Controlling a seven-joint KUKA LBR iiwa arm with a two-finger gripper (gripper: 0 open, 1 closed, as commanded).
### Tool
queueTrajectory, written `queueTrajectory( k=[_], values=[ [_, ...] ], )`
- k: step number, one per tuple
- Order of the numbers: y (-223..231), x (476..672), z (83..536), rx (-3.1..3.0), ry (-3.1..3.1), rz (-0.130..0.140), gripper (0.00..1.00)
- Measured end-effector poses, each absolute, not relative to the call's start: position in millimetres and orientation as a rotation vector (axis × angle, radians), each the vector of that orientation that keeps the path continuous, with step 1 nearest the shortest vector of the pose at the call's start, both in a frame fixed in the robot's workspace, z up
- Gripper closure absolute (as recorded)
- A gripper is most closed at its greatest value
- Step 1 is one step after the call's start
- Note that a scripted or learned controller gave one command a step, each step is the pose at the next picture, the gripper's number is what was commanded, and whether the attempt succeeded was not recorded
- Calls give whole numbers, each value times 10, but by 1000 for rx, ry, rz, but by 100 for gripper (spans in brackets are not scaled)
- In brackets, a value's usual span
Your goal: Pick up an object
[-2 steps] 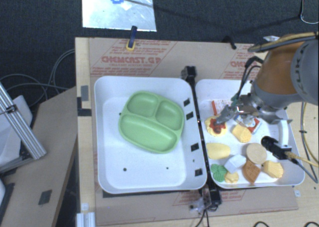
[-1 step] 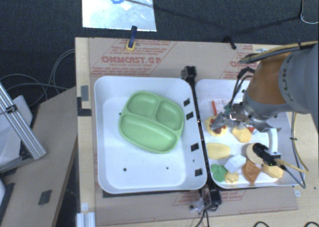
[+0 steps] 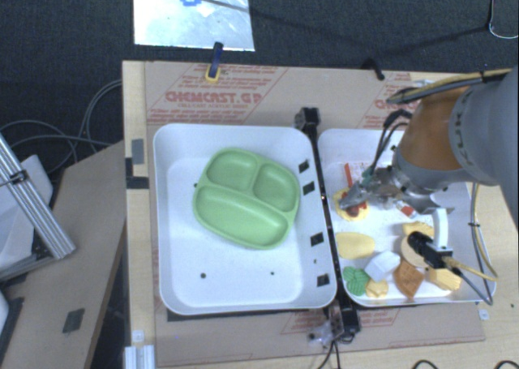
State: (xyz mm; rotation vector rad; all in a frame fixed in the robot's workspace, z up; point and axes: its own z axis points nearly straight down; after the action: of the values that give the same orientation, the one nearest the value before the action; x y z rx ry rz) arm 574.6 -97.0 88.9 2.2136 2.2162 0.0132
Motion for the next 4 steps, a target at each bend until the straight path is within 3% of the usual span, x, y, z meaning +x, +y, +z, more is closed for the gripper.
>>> queueTrajectory(
  k=[1, 2, 3, 4],
  values=[
    [-965, 5771, 1027, 2210, 2215, 21, 100],
    [-981, 5741, 1660, 2214, 2222, 6, 100],
    [-981, 5759, 2201, 2212, 2223, 7, 100],
    [-479, 6092, 2246, 2208, 2231, 8, 100]
  ],
)
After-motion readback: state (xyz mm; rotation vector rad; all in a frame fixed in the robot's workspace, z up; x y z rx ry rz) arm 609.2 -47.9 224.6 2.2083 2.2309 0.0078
